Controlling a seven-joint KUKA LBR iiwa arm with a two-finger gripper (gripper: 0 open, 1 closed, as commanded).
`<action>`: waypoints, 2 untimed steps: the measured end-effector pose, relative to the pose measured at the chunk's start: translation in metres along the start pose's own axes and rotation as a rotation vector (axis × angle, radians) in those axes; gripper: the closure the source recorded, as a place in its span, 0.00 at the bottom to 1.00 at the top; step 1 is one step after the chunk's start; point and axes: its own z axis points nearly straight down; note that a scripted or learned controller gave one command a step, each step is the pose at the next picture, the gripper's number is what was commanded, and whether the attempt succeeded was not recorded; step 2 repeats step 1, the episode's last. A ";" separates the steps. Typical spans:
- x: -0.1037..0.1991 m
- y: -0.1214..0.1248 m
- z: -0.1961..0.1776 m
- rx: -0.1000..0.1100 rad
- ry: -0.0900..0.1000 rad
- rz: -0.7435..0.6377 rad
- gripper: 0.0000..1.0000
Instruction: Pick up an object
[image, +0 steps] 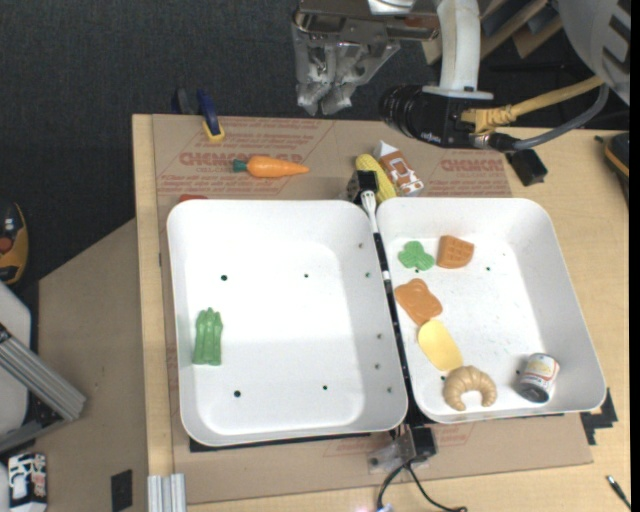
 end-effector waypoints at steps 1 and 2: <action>0.000 0.000 0.001 0.001 -0.001 0.000 0.00; 0.000 0.000 0.001 0.001 -0.001 0.000 0.00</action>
